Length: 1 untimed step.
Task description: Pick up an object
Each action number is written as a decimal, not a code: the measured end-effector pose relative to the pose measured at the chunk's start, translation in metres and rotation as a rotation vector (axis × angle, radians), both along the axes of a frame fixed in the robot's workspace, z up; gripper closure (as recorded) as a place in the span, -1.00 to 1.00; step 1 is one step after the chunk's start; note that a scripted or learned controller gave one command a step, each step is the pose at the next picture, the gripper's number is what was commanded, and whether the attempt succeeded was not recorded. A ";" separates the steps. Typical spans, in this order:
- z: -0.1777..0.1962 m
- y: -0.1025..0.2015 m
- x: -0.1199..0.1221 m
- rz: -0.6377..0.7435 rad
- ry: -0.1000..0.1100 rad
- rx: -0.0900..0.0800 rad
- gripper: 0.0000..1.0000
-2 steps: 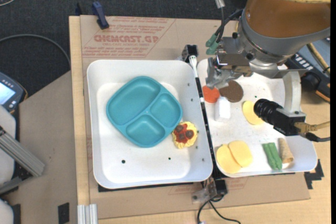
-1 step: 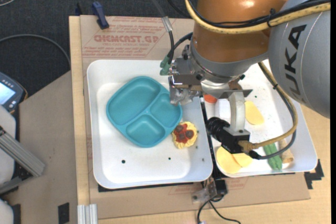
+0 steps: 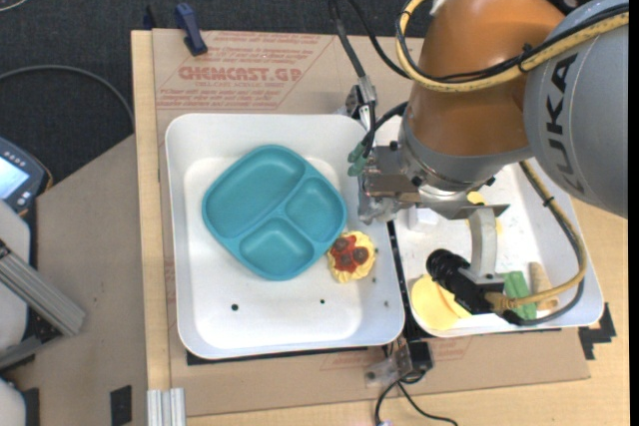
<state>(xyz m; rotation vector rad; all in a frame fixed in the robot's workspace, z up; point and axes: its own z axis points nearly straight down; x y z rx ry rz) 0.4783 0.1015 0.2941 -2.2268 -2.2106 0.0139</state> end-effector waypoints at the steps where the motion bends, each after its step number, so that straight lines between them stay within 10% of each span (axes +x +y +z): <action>1: 0.152 0.070 0.002 0.015 -0.028 0.012 1.00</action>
